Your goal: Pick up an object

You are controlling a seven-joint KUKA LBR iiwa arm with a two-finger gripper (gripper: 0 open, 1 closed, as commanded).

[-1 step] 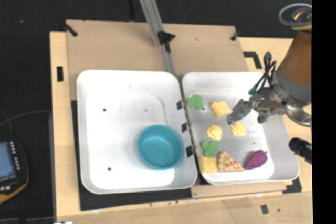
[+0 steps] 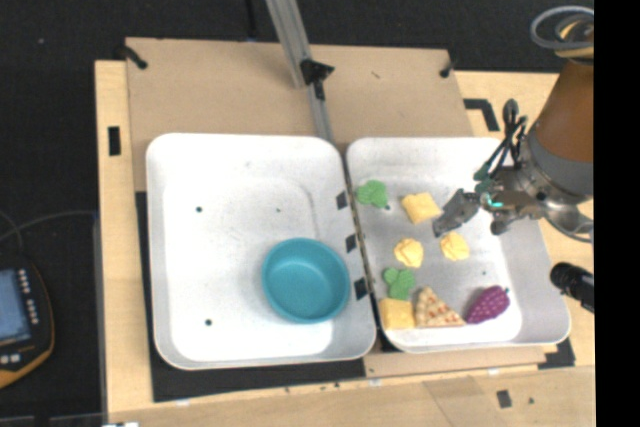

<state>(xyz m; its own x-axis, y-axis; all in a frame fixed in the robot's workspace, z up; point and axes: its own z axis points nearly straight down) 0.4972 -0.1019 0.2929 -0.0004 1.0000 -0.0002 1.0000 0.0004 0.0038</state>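
We see the gripper [image 2: 478, 213] open and empty above the yellow piece [image 2: 455, 247] at its 7 o'clock, so closing too high may miss it.

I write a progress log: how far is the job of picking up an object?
Done: the gripper is over the right bin, among the toy foods. In hand: nothing seen between its fingers; it hangs close above a yellow piece. Left: grasping and lifting an object.

Even overhead light, soft shadows, slight blur, dark surround
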